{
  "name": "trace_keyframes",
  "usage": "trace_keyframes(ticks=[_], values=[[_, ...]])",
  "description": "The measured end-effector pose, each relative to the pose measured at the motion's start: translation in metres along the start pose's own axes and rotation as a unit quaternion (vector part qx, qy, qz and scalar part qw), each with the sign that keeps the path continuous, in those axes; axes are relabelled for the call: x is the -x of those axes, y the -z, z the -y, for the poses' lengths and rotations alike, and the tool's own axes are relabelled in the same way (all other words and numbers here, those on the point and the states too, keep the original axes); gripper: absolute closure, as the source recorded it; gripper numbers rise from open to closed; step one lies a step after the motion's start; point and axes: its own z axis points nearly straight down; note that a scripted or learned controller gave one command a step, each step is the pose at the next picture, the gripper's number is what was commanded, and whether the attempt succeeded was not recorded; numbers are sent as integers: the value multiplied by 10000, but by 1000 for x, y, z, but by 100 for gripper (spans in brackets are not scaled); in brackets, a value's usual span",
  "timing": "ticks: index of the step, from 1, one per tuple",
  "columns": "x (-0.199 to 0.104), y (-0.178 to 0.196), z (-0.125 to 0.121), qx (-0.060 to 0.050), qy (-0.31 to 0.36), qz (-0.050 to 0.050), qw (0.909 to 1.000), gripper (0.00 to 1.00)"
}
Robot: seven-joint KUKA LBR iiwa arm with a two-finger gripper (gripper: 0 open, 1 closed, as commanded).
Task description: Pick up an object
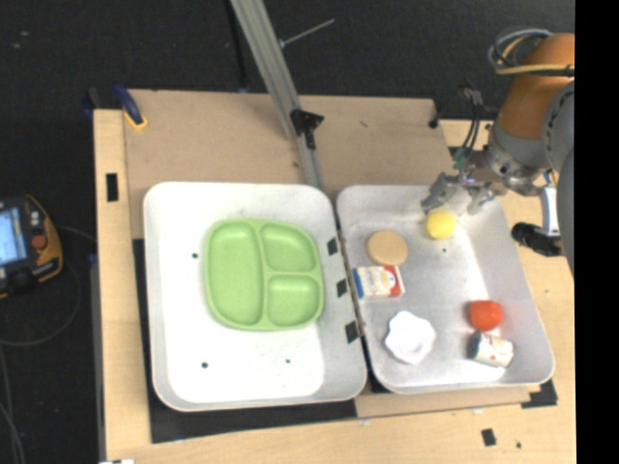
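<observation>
Fixed overhead cam, angled down, mid-range: both white bins (174, 259) on bench (213, 133); arm (532, 104) enters at right.

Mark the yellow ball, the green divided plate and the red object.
yellow ball (441, 224), camera view, its centre.
green divided plate (230, 274), camera view, floor of its large compartment.
red object (486, 313), camera view, its top.
</observation>
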Motion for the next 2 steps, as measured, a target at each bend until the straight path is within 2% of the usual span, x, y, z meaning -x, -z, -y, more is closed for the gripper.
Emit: trace_keyframes(ticks=[1, 2], values=[[1, -50, 0, -17, 4, -9, 10000, 0], [2, -36, -1, 22, 16, 19, 10000, 100]])
